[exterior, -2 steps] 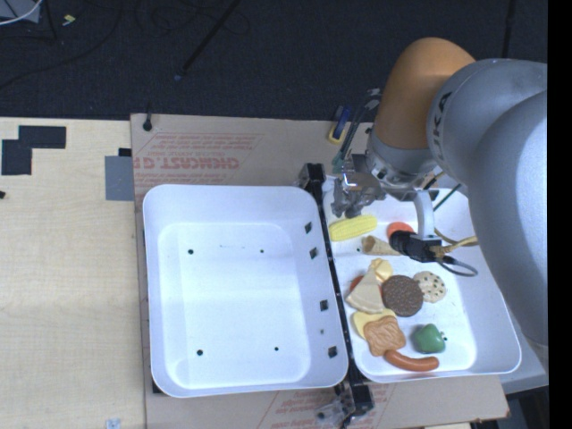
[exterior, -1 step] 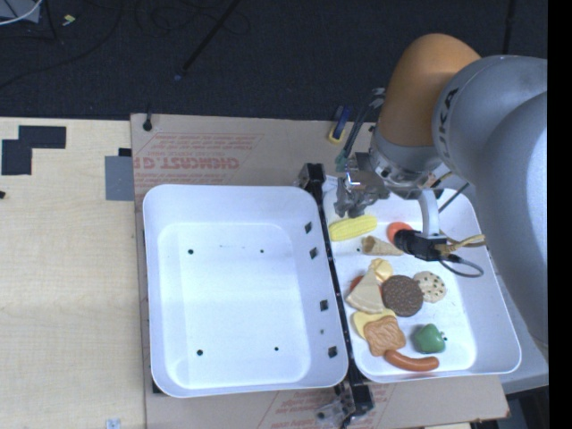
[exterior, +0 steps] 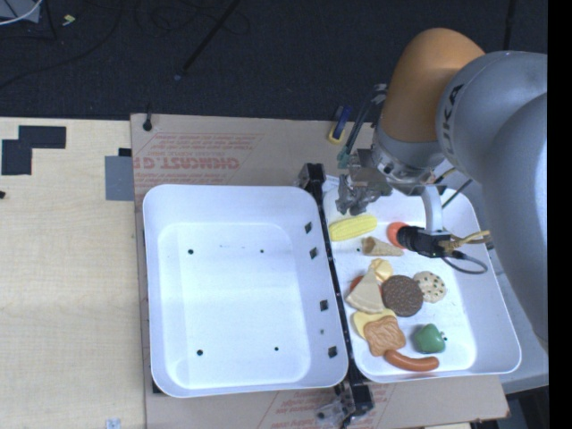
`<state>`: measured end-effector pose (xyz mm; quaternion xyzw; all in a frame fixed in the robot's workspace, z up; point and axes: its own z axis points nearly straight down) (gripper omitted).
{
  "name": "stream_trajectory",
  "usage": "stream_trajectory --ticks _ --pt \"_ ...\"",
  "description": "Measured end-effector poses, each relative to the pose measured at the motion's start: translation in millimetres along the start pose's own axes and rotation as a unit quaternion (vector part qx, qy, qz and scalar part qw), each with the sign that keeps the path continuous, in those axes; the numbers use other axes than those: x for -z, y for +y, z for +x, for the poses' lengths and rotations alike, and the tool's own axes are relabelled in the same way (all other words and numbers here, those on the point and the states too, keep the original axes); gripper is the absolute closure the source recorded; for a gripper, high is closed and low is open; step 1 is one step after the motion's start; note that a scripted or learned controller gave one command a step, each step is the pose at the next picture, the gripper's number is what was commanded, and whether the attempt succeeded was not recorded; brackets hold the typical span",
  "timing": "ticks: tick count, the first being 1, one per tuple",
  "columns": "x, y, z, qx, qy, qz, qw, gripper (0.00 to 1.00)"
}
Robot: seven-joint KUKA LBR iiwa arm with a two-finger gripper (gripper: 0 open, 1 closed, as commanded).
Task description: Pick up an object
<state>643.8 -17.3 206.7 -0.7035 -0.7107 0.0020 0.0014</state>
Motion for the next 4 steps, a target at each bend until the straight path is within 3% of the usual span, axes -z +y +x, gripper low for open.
stream_trajectory --ticks 1,2,3,4 --pt "-20.6 0.3 78.6 -0.003 0.001 0.000 1.0000 1.00" --pt "142.8 2.3 80.7 -0.004 0.002 -0.011 0.9999 1.00" --pt "274.6 0.1 87.2 -0.004 0.001 -0.009 1.0000 1.00" --pt "325.6 -0.3 115.8 -0.004 0.001 -0.004 1.0000 1.00"
